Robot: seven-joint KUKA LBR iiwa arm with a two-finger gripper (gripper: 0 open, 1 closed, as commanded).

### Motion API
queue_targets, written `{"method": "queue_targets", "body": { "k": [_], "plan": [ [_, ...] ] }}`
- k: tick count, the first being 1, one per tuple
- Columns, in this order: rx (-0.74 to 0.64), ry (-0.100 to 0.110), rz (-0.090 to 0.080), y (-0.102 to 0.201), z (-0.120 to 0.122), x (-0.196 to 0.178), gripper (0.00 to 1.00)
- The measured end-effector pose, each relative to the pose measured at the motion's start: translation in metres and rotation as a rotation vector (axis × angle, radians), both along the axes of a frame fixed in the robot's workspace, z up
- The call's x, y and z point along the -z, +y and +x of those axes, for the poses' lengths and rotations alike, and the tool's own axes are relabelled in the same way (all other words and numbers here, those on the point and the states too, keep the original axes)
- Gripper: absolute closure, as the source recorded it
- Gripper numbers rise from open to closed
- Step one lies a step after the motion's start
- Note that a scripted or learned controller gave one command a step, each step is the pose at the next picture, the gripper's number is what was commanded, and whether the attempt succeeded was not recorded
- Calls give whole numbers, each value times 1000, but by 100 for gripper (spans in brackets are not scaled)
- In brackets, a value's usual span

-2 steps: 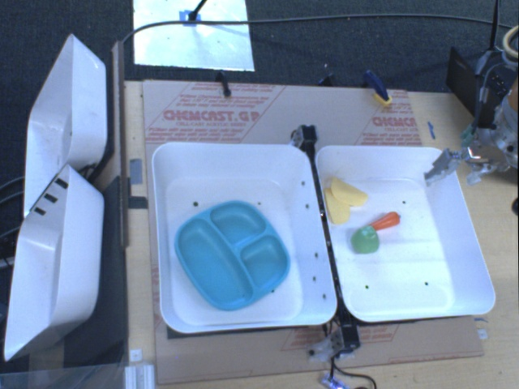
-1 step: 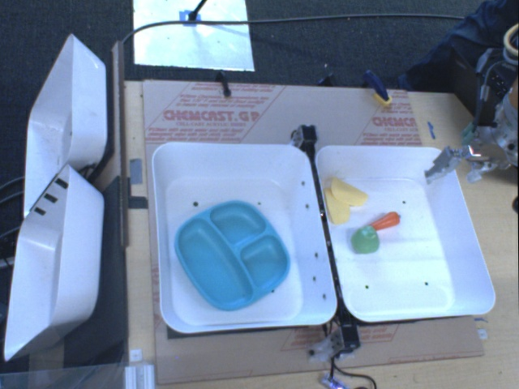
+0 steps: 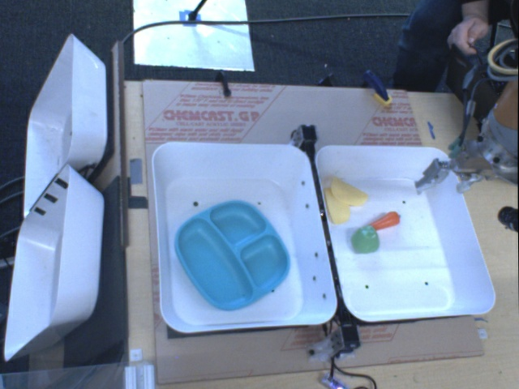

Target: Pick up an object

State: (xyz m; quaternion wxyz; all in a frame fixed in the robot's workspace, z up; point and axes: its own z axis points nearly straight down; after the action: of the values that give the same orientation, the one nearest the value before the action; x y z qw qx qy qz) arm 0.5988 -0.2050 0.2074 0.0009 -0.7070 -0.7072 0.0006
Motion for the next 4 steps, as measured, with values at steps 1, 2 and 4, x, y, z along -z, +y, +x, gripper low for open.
{"method": "queue_targets", "body": {
  "k": [1,2,4],
  "plan": [
    [0,0,0,5,-4,43,0],
    [-1,0,0,12,-1,88,0],
    [-1,-7,-2,15,4,14,100]
  ]
}}
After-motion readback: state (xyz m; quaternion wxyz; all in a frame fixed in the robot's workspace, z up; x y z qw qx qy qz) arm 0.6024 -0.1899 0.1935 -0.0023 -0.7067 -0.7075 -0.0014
